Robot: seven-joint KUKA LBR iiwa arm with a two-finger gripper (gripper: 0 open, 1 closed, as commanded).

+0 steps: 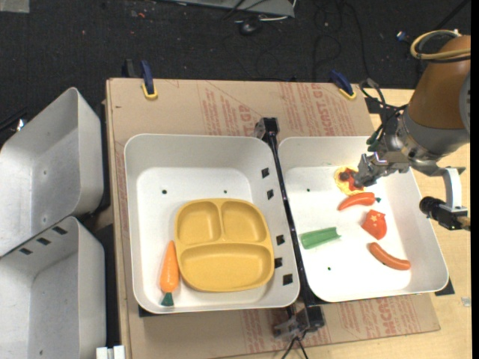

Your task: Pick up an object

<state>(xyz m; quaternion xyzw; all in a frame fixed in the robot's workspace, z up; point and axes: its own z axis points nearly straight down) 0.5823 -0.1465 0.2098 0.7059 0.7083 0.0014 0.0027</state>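
Note:
My gripper (364, 173) hangs low over the far part of the right bin (426, 200), right beside a small yellow and red toy (345, 176) at its left. Just in front of it lies a red chili pepper (357, 200). A red strawberry-like piece (376, 224), a green pod (319, 237) and an orange sausage (388, 256) lie further forward in the same bin. The fingers are dark and small here, so their state is unclear.
The left bin (150, 155) holds a yellow divided plate (223, 244) and a carrot (169, 269) at its left. A black divider (278, 185) runs between the bins. Two spare white bins (45, 200) stand off the bench at the left.

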